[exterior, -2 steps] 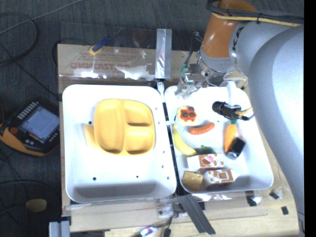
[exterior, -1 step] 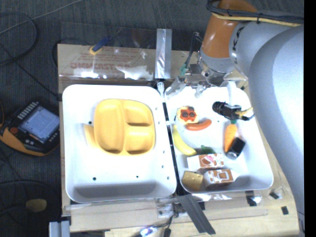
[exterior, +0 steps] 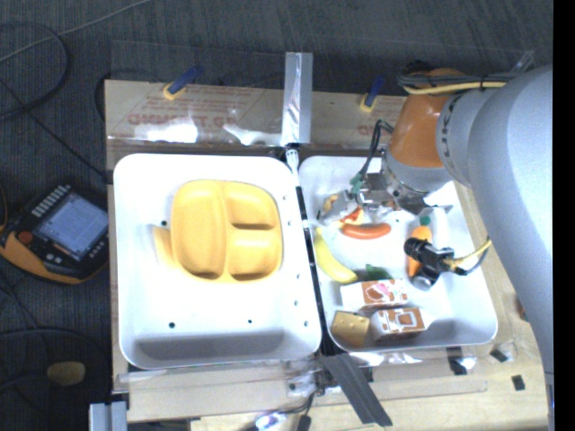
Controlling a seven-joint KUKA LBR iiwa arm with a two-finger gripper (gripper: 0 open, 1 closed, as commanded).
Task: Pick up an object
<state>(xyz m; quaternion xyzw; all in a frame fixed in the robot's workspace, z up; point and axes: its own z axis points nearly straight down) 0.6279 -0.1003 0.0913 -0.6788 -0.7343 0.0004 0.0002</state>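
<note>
Your gripper (exterior: 367, 191) sits low over the back of the right bin (exterior: 476, 317), on the end of the arm (exterior: 503, 151) that reaches in from the right. You can't tell whether the claw is spread or closed, because the wrist and the clutter hide its tip.

The things to pick are all crowded in that right bin. Just in front of the gripper a red toy (exterior: 367, 232) lies flat on a white piece (exterior: 346, 245). A banana (exterior: 331, 260) lies to the left of the white piece, touching it, along the wall between the bins. An orange bit (exterior: 420, 233) sits to the right of the red toy, partly hidden. A green bit (exterior: 375, 272) lies between the white piece and the cartons.

Two cartons sit at the front. The upper carton (exterior: 384, 292) and the lower carton (exterior: 398, 321) are touching, and both lie tilted. A brown lump (exterior: 350, 329) sits in the front-left corner, up against the lower carton.

The tight packing is what stands in your way, since nearly every item touches a neighbour and the banana hugs the wall.

The left bin (exterior: 135, 241) holds a yellow tray (exterior: 225, 227) with compartments. It lies flat near the middle, well apart from the gripper, with the bin walls between. A pendant (exterior: 63, 232) lies on the floor to the left of the bench.
</note>
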